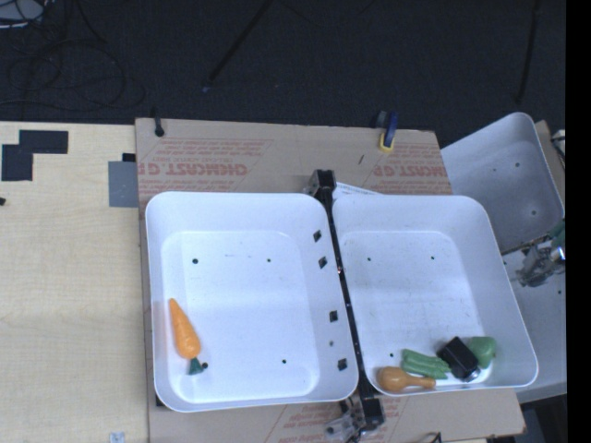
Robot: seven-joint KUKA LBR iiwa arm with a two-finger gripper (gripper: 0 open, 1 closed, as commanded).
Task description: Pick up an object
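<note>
Pincer (543, 261) (partly in frame, metal parts blurred) stands outside the right bin (503, 247), beside its rim; how far open it is cannot be told, and nothing is seen in its hold. Step in hand, by judgement: approach, no object picked yet. Nearest candidates lie below and inward of the pincer, clustered and touching: green toy (482, 347), black block (459, 358), green pod (425, 365), yellow gourd (404, 380). Farthest, across the left bin (231, 212), lies a toy carrot (184, 330), alone and so likely the easier target.
</note>
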